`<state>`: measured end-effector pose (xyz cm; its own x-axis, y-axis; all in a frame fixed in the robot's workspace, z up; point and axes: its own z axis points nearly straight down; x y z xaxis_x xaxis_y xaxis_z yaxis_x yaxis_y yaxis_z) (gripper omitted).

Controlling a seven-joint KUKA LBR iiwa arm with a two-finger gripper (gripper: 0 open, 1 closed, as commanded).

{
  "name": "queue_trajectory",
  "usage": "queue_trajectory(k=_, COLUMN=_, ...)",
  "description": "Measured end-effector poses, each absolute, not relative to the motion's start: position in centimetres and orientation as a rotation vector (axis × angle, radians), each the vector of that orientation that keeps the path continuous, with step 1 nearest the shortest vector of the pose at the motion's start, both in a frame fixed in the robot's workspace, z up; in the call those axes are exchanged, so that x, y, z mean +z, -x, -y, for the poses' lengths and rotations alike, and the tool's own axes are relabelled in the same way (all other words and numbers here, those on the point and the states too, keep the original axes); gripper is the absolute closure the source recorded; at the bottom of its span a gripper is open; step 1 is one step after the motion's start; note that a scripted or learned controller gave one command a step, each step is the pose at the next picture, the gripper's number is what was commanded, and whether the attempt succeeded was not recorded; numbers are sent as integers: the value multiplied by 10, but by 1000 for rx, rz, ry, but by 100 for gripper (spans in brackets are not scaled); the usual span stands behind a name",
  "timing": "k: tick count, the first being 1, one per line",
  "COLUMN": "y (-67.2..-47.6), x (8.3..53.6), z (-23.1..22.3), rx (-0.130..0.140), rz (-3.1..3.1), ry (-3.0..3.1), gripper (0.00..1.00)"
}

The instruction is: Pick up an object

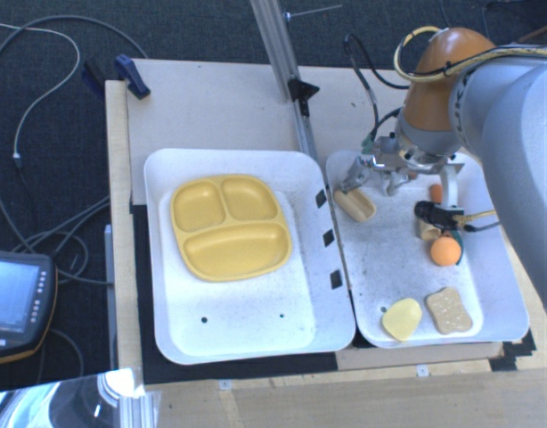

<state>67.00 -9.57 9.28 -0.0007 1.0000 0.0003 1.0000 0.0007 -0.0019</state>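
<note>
Currently the gripper (pixel 373 184) stands spread wide, gripping nothing, at 11 o'clock in the right bin (pixel 389 261). A roll (pixel 354 205) lies just beside it at 7 o'clock and a ball (pixel 445 251) at 4 o'clock. A tray (pixel 231 226) occupies the left bin (pixel 247 328).

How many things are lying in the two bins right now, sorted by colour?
Yellow: 2, the divided plate and a round piece
Tan: 2, the roll and the cracker
Orange: 2, the ball and a small piece, partly hidden
Total: 6
</note>
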Motion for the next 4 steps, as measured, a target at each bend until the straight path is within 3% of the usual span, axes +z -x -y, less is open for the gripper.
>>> queue_trajectory(k=1, y=-671, x=106, z=95, rx=-3, rz=2224, ry=2221, gripper=100)
queue_trajectory(k=4, y=-671, x=257, z=93, rx=-9, rz=2229, ry=2223, gripper=100)
